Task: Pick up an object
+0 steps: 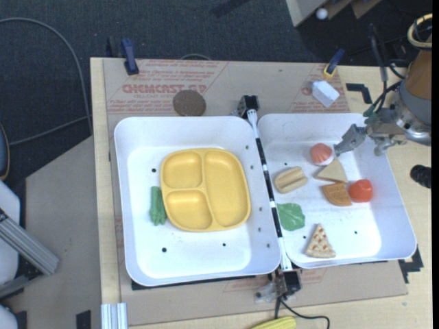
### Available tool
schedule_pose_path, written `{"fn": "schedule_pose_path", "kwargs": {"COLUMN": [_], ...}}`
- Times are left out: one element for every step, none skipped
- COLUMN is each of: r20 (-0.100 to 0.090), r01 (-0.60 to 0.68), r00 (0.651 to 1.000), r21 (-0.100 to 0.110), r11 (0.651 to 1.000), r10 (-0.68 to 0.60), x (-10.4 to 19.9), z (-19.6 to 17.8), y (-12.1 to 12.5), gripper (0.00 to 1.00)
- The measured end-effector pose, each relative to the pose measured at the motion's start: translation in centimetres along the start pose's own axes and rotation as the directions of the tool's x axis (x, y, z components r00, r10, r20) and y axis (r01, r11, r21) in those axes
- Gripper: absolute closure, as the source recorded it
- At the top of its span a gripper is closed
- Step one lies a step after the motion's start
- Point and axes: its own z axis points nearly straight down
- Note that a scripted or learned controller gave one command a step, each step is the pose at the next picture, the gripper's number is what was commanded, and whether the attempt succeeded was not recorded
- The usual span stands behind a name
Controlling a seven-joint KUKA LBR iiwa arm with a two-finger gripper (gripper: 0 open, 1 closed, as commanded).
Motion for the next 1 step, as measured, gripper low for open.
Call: {"fn": "schedule_pose_path", "kwargs": {"r20": [0.0], "r01": [0.001], "r00": [1.0], "r21": [-0.001], "r11": [1.0], "r10": [-0.001], "x": [2.47], "z": [13.51], "y": [5.35], "gripper": [0.0]}}
